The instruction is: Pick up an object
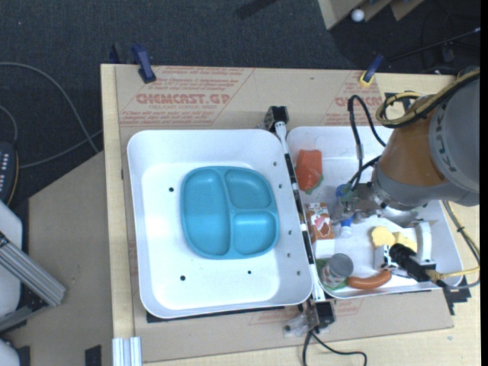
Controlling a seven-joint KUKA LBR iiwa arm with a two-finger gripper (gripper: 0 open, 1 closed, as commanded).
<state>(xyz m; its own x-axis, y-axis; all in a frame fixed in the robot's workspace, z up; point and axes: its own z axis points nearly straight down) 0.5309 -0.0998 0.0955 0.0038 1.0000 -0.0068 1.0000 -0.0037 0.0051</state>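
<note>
You see the gripper low in the right bin, beside an orange object (its grip state can't be told); a blue divided plate fills the left bin

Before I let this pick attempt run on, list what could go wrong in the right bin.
1. Clutter: the orange-red object, the small red packet, the grey round piece, the sausage-shaped item and the yellow item lie close together, so a grasp may nudge neighbours or catch two.
2. The arm hangs over the right bin, hiding part of it, so a slip could go unseen.
3. Several items sit near the bin walls, which may block a clean descent.
</note>
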